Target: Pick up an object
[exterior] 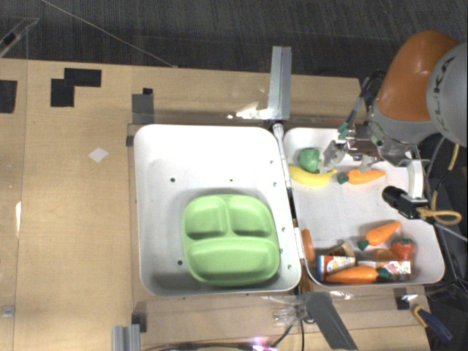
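Robotics lab, test-bench setup. Pale wooden bench (73,218) with black square markers (73,86) on top. 2 shallow white bins side by side, left bin (157,167) and right bin (433,268), with metal brackets (142,107) at corners. Upright metal post (280,79) behind seam between bins. Grey industrial arm (413,86) with orange band reaching in from right. Contents plastic, not real food: toy banana (311,176), toy carrot (363,175), more play food (362,263) heaped at near edge of right bin, green divided tray (230,238) in left bin. Dark carpet (183,13) beyond bench.
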Action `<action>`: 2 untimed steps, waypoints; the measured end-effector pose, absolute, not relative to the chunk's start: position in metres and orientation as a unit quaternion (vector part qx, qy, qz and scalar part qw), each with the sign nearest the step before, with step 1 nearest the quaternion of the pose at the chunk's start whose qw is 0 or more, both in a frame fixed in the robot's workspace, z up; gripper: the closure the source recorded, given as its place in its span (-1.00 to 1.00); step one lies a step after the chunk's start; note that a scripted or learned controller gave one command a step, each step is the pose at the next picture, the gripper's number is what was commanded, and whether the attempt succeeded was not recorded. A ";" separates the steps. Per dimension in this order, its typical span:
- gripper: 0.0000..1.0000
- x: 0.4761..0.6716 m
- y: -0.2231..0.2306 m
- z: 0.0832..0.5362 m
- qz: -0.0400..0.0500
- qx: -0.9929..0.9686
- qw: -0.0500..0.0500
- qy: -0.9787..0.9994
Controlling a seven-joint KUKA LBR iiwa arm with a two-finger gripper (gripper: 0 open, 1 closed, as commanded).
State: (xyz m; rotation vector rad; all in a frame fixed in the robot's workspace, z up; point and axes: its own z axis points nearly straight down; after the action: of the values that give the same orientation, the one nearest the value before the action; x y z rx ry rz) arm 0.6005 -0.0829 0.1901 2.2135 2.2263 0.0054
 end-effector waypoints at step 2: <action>-1.00 0.620 -0.186 0.105 0.003 0.679 0.004 0.734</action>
State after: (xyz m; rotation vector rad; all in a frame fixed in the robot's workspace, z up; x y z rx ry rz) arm 0.6201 -0.1855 0.1050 2.1290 2.3002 0.0085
